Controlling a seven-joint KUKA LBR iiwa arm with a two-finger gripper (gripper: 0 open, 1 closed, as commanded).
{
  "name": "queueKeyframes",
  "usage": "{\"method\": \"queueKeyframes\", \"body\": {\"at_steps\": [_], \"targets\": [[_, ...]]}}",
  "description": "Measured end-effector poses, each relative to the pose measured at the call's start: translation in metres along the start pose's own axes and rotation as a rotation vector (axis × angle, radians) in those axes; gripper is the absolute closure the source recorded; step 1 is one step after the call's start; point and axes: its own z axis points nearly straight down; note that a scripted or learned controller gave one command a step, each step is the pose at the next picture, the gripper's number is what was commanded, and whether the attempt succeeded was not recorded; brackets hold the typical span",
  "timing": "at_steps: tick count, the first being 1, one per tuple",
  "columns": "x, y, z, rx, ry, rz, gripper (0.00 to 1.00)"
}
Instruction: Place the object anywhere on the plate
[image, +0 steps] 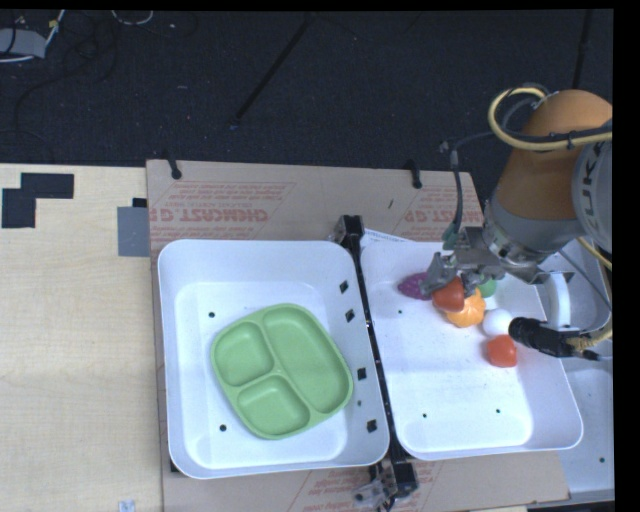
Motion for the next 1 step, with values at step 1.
{"method": "queueKeyframes", "body": {"at_steps": [1], "targets": [[0.0510, 0.0087, -0.0068, 0.000, 0.000, -0.001, 1.00]]}}
